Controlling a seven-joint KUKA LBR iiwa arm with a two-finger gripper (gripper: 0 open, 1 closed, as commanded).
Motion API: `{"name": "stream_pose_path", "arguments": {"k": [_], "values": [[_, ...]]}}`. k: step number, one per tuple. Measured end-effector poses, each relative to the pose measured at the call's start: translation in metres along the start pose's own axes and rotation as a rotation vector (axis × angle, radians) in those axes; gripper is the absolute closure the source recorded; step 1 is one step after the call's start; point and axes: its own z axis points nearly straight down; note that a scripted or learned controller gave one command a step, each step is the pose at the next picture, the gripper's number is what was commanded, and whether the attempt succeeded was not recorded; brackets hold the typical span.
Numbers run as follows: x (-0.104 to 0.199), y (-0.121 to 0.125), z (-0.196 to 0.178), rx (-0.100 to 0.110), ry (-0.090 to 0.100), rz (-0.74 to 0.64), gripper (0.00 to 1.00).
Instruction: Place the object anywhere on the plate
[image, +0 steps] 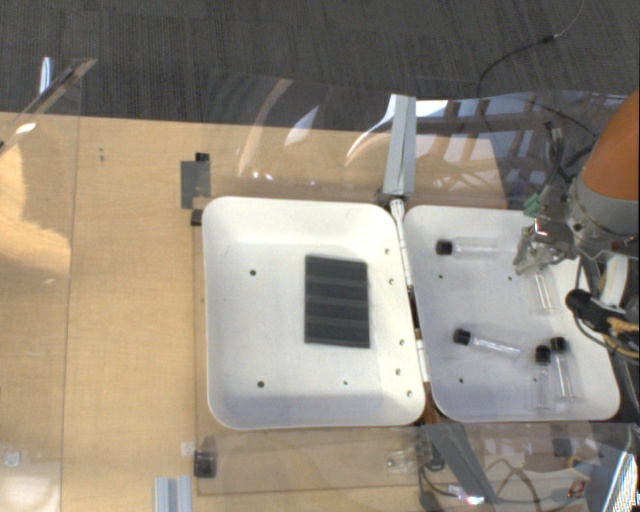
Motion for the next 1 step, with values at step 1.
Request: {"name": "stream_pose_path", "arguments": {"k": [1], "values": [[0.0637, 0.0289, -0.0133, -0.002, 0.001, -0.254, 1.00]]}}
